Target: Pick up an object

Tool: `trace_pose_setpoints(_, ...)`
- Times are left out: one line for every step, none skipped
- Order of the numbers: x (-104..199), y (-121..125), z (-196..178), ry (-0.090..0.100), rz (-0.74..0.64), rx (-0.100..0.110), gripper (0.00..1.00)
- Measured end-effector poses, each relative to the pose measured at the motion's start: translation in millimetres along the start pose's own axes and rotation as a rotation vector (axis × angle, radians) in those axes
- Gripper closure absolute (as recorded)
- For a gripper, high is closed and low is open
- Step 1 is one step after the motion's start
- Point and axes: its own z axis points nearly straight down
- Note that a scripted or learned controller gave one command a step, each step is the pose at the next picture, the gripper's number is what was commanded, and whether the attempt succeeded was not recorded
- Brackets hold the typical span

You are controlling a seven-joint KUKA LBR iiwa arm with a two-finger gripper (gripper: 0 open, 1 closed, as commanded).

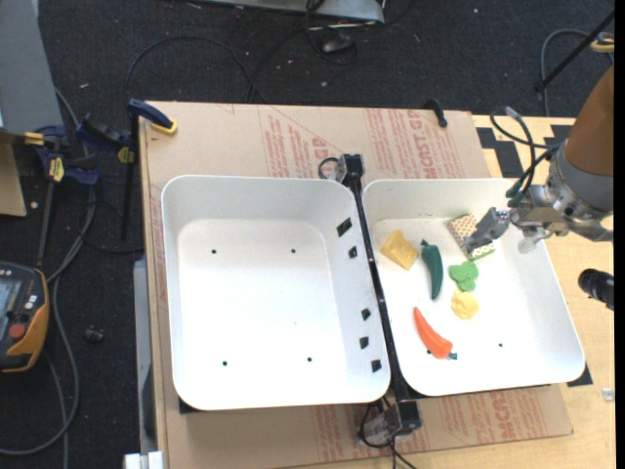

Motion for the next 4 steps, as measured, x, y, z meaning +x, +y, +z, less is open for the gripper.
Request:
trace_pose_setpoints(62.2,-29.6,131.6,0.002,-0.002,0.010,0.00)
trace_pose_setpoints(25.2,33.3,94.8,-0.001,0.000,-0.003,0.00)
trace_pose_setpoints(49.8,1.2,154.2,0.001,-0.001,0.004,0.00)
trace_pose_setpoints(-9.3,35.6,36.5,-0.003,0.002,-0.008,0.00)
